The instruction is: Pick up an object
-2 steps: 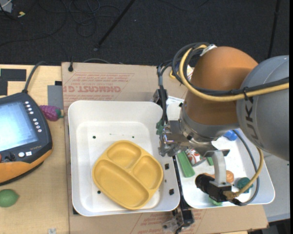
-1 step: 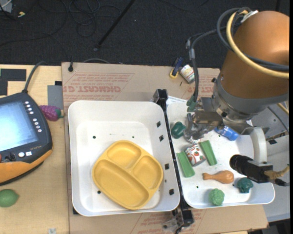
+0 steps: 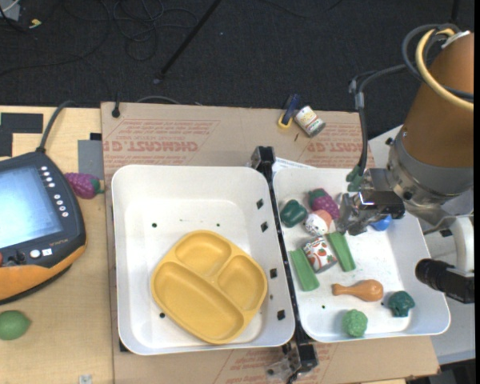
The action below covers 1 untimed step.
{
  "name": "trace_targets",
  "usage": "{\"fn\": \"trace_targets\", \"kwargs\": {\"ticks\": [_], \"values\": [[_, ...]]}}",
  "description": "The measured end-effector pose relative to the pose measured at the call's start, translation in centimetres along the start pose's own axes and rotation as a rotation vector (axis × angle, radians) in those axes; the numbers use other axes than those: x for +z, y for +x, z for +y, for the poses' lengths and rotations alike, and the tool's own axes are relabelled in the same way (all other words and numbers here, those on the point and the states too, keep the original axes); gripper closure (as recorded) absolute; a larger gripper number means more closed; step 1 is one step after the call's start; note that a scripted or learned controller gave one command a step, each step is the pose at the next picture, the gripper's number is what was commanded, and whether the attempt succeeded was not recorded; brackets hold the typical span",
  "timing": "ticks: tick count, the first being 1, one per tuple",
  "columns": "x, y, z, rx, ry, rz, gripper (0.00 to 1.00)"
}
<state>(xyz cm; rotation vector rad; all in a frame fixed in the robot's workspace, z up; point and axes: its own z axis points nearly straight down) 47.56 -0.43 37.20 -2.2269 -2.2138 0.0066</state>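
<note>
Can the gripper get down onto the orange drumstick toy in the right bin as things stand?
Probably yes. The drumstick toy lies flat on bare bin floor, apart from its neighbours, with nothing on top of it. The gripper hovers over the same right bin, further back.

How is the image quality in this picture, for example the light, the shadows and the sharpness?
Camera view: the light is even and soft, and the yellow divided plate casts only a faint shadow in the left bin; the white bins look bright but keep detail; the floor beyond the bench is dark; small toys such as the chicken drumstick are slightly soft; the hand is dim and hard to read.
</note>
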Motion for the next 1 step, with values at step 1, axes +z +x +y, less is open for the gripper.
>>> {"fn": "trace_targets", "kwargs": {"ticks": [1], "values": [[-2.40, 4.33, -0.01, -0.010, -0.003, 0.003, 1.00]]}}
